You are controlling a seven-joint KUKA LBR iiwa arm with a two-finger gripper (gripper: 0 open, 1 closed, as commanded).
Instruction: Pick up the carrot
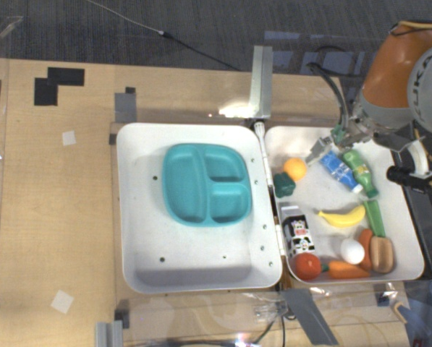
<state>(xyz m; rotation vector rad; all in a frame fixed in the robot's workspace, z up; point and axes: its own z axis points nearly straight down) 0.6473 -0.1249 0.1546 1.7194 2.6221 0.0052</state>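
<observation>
Orange carrot [348,270] lies far from the tool [330,144], whose fingers stand apart, holding nothing.

Two white bins sit side by side on the wooden bench. The left bin [140,259] carries a teal divided plate [205,183]. The right bin [406,262] is crowded — an orange [294,168], a dark green piece [284,185], a blue packet [339,170], a green bottle [361,170], a banana [342,217], a small printed carton [297,235], a tomato [307,266], a white egg [352,251], a hot-dog bun [381,254]. The carrot [348,270] lies along the near wall, between tomato and bun. The gripper [334,142] hangs over the bin's far end — just above the blue packet.
</observation>
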